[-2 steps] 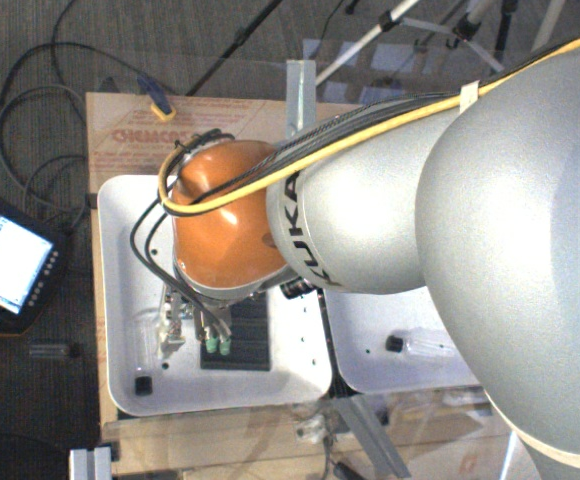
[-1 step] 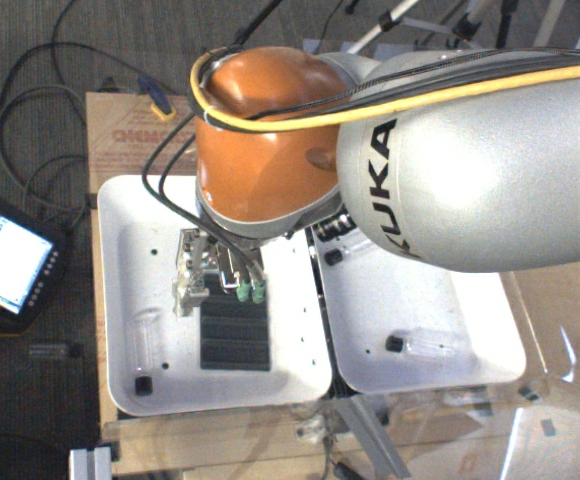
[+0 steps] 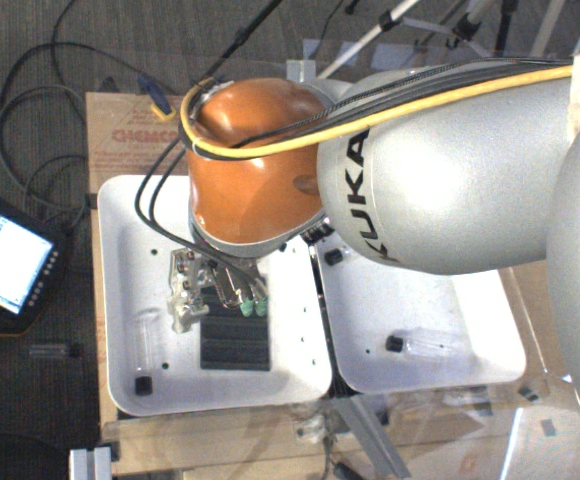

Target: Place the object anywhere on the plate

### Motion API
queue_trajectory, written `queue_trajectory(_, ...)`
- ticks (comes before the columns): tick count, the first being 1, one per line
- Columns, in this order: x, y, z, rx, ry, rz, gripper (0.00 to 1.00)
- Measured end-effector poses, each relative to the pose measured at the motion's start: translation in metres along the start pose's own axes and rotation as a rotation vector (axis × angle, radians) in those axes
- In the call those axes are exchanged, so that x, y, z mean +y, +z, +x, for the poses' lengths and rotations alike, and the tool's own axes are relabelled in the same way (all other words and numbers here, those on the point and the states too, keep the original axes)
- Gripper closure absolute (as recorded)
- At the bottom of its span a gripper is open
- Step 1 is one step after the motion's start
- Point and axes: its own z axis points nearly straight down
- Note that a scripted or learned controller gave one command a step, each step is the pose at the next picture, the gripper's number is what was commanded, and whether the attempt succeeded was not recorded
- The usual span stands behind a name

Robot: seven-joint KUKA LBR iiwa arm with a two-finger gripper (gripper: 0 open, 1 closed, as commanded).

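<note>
Small black block, likely the object, sits in the white bin down-left of the gripper, apart, axis too small to read; dark ridged plate lies just below the gripper, grip state untellable.

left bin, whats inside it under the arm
In the left bin a dark ridged block and a small black piece show. The gripper hangs above; the arm covers the bin's back part.

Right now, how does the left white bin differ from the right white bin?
The left shallow white plastic bin lies under the orange-banded arm's claw and holds a dark ribbed rectangular block. The right shallow white plastic bin holds a clear tube with a black cap instead. Both are white, shallow and round-cornered.
</note>
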Motion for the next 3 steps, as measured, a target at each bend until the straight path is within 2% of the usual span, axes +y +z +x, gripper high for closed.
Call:
queue_trajectory(1, -0.013, -0.168, -0.052, -0.004, -0.007, 0.001, 1.0)
queue_trajectory(2, -0.013, -0.089, -0.061, -0.001, 0.158, -0.002, 1.0)
queue_trajectory(3, -0.007, -0.012, -0.029, 0.0, 0.113, 0.0, 1.0)
